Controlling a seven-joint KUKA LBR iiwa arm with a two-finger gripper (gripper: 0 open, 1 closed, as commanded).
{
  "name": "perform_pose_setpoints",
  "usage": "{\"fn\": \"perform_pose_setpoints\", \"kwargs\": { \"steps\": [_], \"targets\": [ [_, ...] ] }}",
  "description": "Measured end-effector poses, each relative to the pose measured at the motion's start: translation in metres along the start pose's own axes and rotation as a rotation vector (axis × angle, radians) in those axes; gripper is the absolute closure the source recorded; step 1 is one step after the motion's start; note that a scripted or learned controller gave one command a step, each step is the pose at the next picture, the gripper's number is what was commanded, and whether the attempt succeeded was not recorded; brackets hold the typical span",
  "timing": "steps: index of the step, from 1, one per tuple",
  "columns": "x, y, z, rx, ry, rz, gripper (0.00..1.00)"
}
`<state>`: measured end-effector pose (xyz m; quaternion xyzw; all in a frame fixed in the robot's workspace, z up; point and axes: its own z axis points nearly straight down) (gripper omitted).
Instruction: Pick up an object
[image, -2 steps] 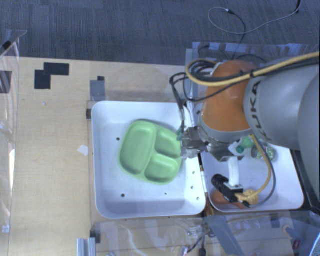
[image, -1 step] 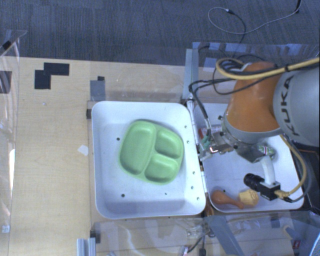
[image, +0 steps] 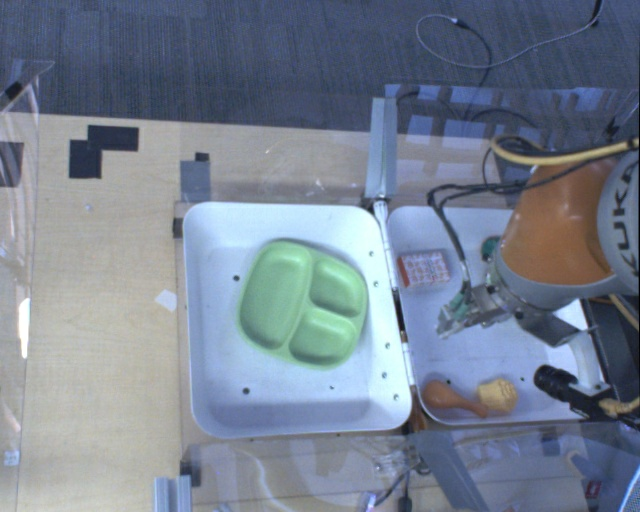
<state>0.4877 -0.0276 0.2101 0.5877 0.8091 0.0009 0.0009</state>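
Hovering low over the middle of the right bin (image: 560, 350), gripper (image: 455, 318) pointing left, empty, finger spacing impossible to tell. Nearest candidate a small red-and-white patterned packet (image: 424, 268) lying flat just beyond and slightly left of the tips, long axis running left to right; wooden pestle-like tool (image: 470, 396) along the near wall, long axis also left to right. Green divided tray (image: 302, 304) filling the left bin (image: 215, 400), well apart; nothing between tips and packet.
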Motion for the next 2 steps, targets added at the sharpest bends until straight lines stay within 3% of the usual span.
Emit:
{"fn": "perform_pose_setpoints", "kwargs": {
  "steps": [1,2],
  "targets": [
    [0.003,0.079,-0.008,-0.001,0.000,-0.020,1.00],
    [-0.083,0.045,0.064,0.002,-0.001,0.570,1.00]
  ]
}}
